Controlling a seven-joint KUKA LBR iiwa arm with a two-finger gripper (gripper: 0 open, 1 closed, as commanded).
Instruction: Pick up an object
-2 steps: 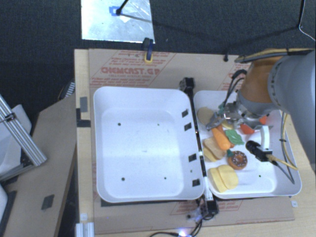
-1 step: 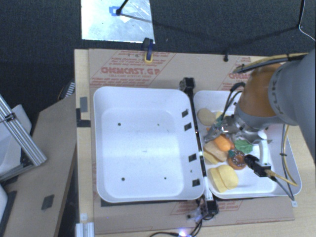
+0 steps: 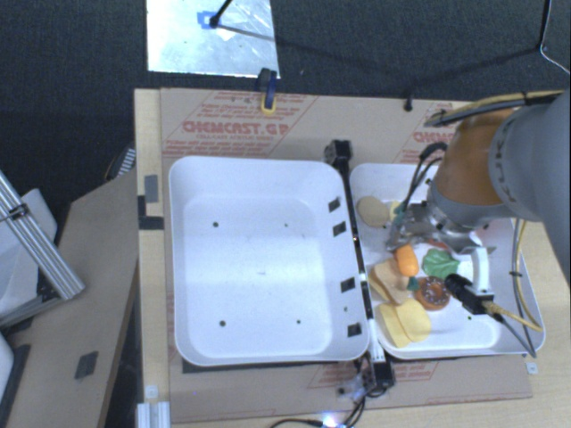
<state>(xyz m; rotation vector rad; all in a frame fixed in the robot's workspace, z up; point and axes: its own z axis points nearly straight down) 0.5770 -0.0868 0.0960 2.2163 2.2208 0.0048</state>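
Note:
The right bin (image 3: 464,341) holds several toy food pieces. A beige round piece (image 3: 371,209) lies at its far left. An orange piece (image 3: 407,261) sits beside a green piece (image 3: 439,263). A brown ring-shaped piece (image 3: 433,293) lies just in front of them. A tan slice (image 3: 385,281) and yellow slices (image 3: 402,322) rest near the bin's front left. My gripper (image 3: 403,232) reaches down from the grey and orange arm (image 3: 482,163), directly above the orange piece and very close to it. Whether it touches the piece is hidden by the wrist.
The left bin (image 3: 192,239) stands beside the right one, with a black divider strip (image 3: 351,239) between them. Cables (image 3: 517,283) trail over the right bin's right side. A yellow and blue clamp (image 3: 267,90) sits at the bench's far edge.

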